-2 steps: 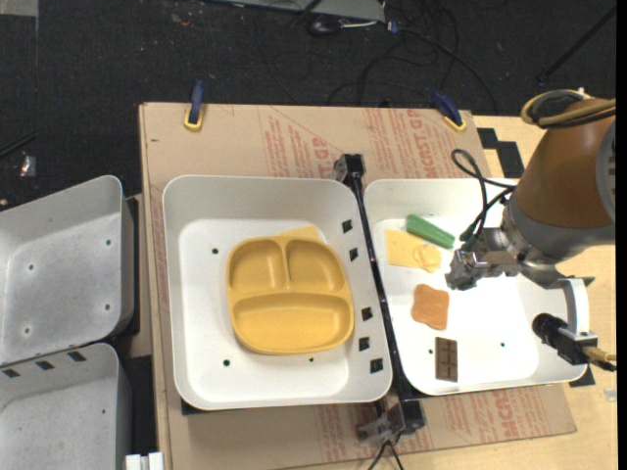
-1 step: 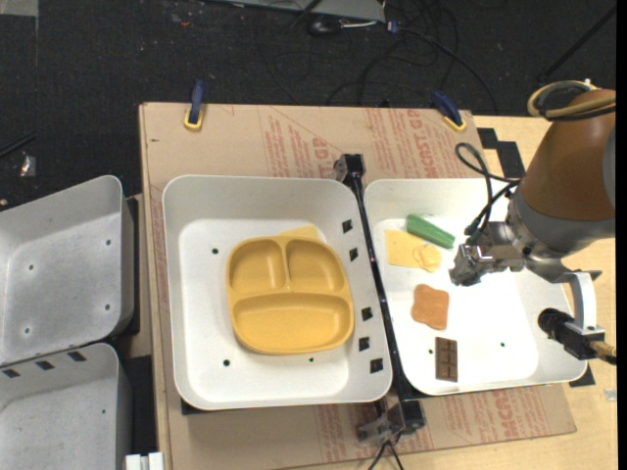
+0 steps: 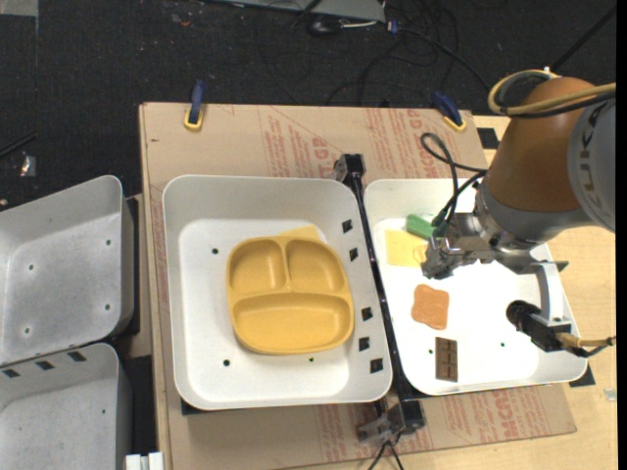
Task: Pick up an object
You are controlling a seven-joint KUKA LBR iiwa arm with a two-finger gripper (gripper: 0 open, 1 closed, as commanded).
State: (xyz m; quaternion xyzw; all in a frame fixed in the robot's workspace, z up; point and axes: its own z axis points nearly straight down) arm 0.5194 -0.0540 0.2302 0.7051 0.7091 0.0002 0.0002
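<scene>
The right bin (image 3: 490, 375) holds a yellow flat square (image 3: 401, 248), a green block (image 3: 420, 226), an orange toast-like slab (image 3: 430, 306) and a dark brown chocolate bar (image 3: 446, 359). My gripper (image 3: 437, 262) hangs low over the bin's left part, just right of the yellow square and above the orange slab. The arm's body hides most of the gripper.
The left bin (image 3: 191, 223) carries a yellow divided plate (image 3: 290, 296). A black divider strip runs between the two bins. Grey metal trays (image 3: 59, 262) lie off the bench at the left. Cardboard covers the bench under the bins.
</scene>
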